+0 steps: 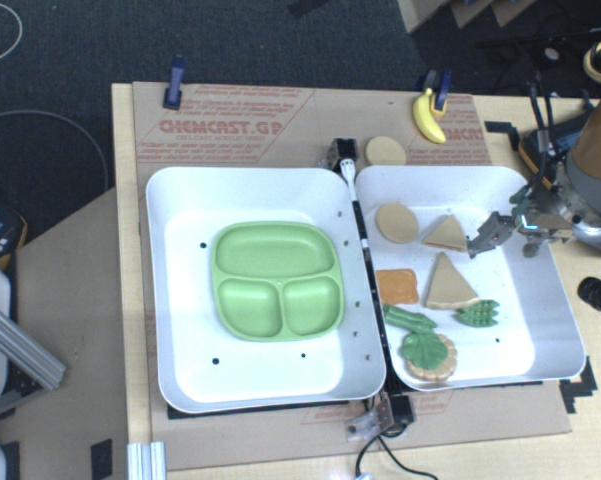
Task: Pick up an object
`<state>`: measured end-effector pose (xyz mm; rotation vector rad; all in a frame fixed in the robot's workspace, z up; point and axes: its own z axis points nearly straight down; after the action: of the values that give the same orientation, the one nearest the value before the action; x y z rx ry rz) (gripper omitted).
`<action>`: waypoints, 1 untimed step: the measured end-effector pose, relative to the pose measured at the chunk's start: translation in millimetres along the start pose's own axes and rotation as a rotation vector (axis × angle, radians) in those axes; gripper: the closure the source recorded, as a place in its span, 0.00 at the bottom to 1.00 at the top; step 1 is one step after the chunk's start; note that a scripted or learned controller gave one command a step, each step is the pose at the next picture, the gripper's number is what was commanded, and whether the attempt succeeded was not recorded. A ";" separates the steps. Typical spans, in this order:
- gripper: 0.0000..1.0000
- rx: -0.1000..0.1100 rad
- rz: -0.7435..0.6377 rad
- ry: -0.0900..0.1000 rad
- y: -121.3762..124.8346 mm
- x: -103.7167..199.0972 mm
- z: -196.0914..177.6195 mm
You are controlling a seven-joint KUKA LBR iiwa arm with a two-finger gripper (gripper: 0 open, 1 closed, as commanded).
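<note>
Fingers [502, 230] above right bin [540, 343] — toy food [450, 290] inside

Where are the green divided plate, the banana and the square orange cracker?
green divided plate [276, 249]: camera view, middle of its large top compartment.
banana [429, 121]: camera view, middle of its yellow curve.
square orange cracker [398, 287]: camera view, centre of its top face.
</note>
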<state>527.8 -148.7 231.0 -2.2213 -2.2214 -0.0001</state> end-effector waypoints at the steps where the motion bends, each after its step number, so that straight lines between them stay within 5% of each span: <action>1: 0.00 0.005 0.002 0.003 -50.6 27.2 141.6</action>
<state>477.2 -121.4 89.5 -2.2189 -2.2155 0.0024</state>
